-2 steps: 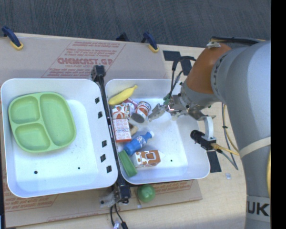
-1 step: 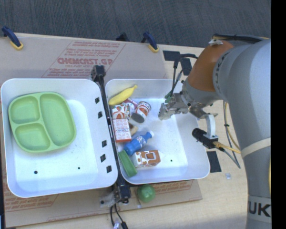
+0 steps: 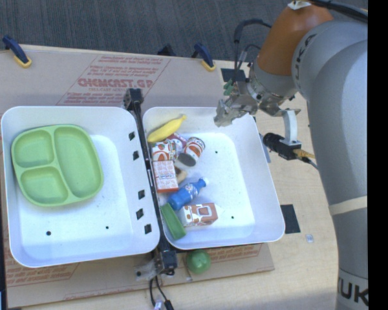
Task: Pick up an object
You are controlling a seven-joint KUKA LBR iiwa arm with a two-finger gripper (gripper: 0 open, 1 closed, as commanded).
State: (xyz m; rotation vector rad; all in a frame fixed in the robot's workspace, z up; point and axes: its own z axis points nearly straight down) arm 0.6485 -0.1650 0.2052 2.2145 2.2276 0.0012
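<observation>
Gripper [image 3: 227, 116] hangs over right bin [image 3: 258, 173] far-right corner; grasp state cannot tell. Candidates well left and nearer camera: banana [image 3: 166, 128], cans, blue bottle [image 3: 186, 194], packed against divider. Risk: crowding blocks a clean grasp, or nudges neighbours.

The grey arm's two-finger gripper [image 3: 225, 116] hangs over the far edge of the right shallow white bin [image 3: 246, 173], with nothing seen between its fingers. Along that bin's left side lie a yellow plastic banana [image 3: 166, 128], a blue bottle [image 3: 186, 194] and small cartons. A green divided plate [image 3: 55, 165] sits in the left white bin [image 3: 84, 237].
</observation>
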